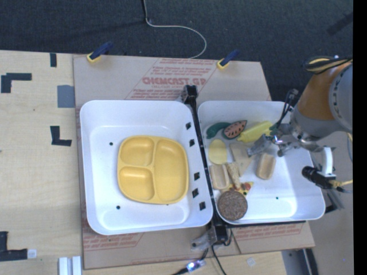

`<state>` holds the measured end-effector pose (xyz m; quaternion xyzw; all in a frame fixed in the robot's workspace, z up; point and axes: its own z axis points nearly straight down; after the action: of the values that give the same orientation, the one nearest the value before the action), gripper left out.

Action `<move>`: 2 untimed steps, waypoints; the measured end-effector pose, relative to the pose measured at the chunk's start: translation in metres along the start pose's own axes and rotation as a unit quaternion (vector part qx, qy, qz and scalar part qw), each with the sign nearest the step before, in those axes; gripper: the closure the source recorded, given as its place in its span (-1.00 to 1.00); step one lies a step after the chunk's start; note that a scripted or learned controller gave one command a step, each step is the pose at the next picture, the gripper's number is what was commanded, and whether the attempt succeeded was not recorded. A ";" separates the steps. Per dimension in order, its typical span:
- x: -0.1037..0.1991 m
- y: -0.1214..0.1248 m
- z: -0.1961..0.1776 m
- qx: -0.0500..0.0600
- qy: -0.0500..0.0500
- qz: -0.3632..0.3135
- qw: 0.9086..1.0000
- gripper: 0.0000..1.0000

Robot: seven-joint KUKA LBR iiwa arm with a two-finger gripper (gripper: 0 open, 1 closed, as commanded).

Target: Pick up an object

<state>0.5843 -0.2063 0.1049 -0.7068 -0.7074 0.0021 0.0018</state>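
— Objects for picking all lie in the right bin [287, 206], don't they?
— Yes, bunched at its left side: a yellow banana-like piece [255, 131], a slice with a red face [235, 129], a green piece [215, 129], a pale yellow disc [218, 152], a tan block [265, 166], some beige sticks [226, 175] and a brown round cookie [232, 204].
— And the end effector [259, 148]?
— It reaches in from the right and sits low over the bin, just below the banana piece and above the tan block. Whether it is open or closed I cannot tell, nor whether it has anything.
— The left bin [97, 153]?
— It holds a yellow divided plate [153, 169], lying flat near the middle. Both bins rest on cardboard [166, 79] on the table [34, 153].
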 end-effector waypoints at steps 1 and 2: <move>-0.001 0.002 0.018 -0.003 -0.001 0.000 1.000 -1.00; 0.002 0.005 0.004 -0.007 0.001 -0.001 1.000 1.00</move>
<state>0.5891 -0.2041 0.1013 -0.7058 -0.7084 -0.0040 -0.0023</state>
